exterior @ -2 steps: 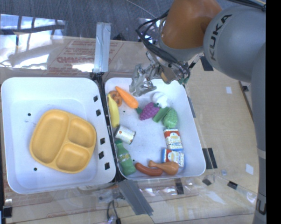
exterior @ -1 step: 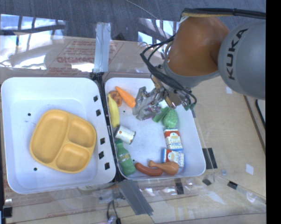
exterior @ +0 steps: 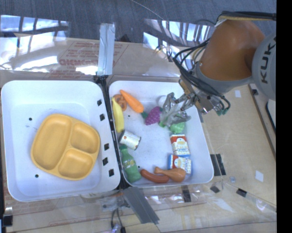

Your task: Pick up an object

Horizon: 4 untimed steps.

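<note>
You can't tell how the metal two-finger gripper (exterior: 171,114) is set — its tips blur into the green lumpy plastic vegetable (exterior: 178,127) beneath. The right shallow white bin (exterior: 202,144) holds it, purple grapes (exterior: 153,115) alongside; the left bin (exterior: 10,144) holds a yellow compartment tray (exterior: 64,146).

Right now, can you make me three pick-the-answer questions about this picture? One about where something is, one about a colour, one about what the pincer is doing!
1. Where is the yellow tray?
A. left bin
B. right bin
C. on the floor

2. What colour is the carrot?
A. blue
B. orange
C. white

3. Where is the pincer hanging?
A. over the left bin
B. outside both bins
C. over the right bin

Answers: 1 A, it lies in the left bin. 2 B, it is orange. 3 C, it hangs above the toys by the purple grapes.
</note>
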Each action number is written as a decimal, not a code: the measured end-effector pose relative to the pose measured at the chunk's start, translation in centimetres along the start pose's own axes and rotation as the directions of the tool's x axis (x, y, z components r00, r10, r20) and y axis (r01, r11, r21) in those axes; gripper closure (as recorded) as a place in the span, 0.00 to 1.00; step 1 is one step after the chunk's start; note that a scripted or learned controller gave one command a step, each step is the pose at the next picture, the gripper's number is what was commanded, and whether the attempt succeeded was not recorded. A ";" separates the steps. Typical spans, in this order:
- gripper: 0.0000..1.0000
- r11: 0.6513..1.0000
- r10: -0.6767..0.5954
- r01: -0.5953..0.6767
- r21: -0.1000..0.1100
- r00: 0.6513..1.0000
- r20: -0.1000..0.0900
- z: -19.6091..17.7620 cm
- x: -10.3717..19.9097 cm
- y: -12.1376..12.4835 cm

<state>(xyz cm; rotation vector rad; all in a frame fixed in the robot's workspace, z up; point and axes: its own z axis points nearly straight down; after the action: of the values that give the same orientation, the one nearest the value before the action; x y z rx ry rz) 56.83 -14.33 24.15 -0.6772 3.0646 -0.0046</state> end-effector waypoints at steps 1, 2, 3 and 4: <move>1.00 0.998 -0.054 0.054 -0.009 0.999 -0.005 7.2 -8.1 2.3; 1.00 0.945 -0.326 0.326 -0.001 0.945 0.002 3.6 -9.9 0.0; 1.00 0.851 -0.525 0.525 0.001 0.851 0.003 3.8 -6.9 -5.0; 1.00 0.806 -0.592 0.592 -0.001 0.806 0.002 2.4 -3.6 -9.1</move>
<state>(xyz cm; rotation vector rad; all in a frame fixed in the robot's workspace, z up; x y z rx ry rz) 63.90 -21.06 21.76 -1.5974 2.7017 -0.0036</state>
